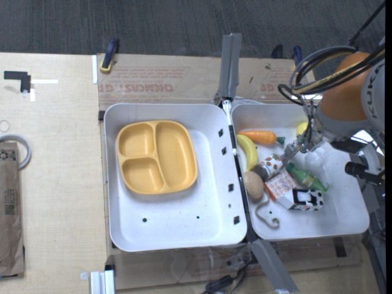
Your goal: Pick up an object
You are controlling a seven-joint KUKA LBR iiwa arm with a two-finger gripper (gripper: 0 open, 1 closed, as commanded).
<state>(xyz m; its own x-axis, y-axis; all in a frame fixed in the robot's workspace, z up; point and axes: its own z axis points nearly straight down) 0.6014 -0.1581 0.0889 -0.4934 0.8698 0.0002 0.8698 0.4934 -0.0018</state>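
The gripper (pixel 293 150) hangs low in the right bin (pixel 343 222); whether it is open or closed cannot be told. A carrot (pixel 258 137) lies just left of it, a green bottle (pixel 306 177) just below, and a banana (pixel 247 151) farther left.

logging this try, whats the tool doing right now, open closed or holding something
Tool: low in the right bin, among the items beside the carrot; whether it is open, closed or holding anything cannot be told.

A robotics lab: a grey and orange arm (pixel 349 97) with looped cables reaches over a plywood table (pixel 49 164) bearing two white bins (pixel 177 234), clamped cardboard (pixel 159 78) behind, dark carpet (pixel 153 11) beyond.
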